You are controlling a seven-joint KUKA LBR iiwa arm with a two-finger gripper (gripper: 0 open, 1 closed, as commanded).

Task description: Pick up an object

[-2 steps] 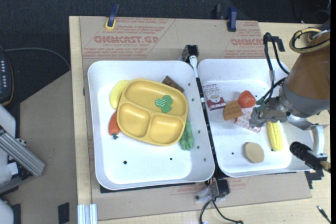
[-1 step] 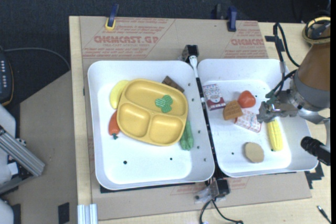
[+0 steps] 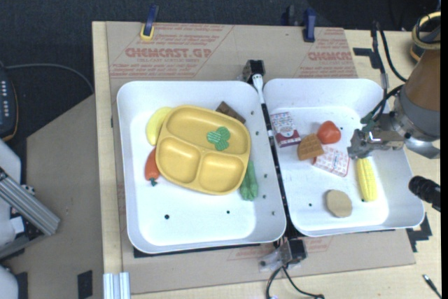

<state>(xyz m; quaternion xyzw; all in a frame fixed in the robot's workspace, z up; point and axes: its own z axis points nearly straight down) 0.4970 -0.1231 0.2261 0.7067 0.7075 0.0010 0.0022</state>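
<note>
Overhead, gripper hovers in the right bin just above the corn; finger state unclear.

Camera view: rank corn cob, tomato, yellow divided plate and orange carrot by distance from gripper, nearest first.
From the gripper:
1. Corn cob, right bin, just below it.
2. Tomato, right bin, to its left.
3. Yellow divided plate, left bin.
4. Orange carrot, left bin's far left side.
</note>
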